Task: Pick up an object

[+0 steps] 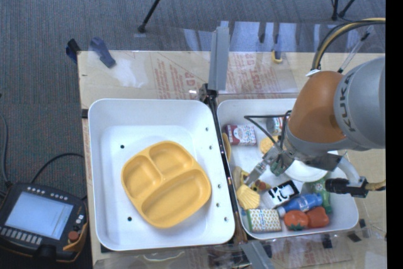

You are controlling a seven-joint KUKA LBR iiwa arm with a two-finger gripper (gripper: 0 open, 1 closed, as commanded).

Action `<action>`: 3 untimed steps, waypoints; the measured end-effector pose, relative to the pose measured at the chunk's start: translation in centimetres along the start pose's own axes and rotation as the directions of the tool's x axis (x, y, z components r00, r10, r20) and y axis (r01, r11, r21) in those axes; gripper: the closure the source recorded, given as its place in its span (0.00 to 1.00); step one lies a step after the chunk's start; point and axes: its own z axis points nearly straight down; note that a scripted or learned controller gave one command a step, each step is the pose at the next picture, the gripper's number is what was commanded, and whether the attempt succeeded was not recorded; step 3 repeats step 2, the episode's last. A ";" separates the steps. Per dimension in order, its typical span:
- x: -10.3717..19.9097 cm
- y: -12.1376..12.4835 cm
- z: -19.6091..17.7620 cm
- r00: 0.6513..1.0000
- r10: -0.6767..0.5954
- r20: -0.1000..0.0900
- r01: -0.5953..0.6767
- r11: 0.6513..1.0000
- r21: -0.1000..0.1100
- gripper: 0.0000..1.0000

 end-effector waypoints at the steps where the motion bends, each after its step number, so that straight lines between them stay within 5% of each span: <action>1: 0.2 0.1 -0.9 1.000 -0.004 -0.008 0.004 1.000 0.001 1.00; 2: 2.4 4.7 -15.0 0.996 0.092 -0.004 -0.092 0.996 -0.002 1.00; 3: 2.4 4.7 -15.0 0.996 0.092 -0.004 -0.092 0.996 -0.002 1.00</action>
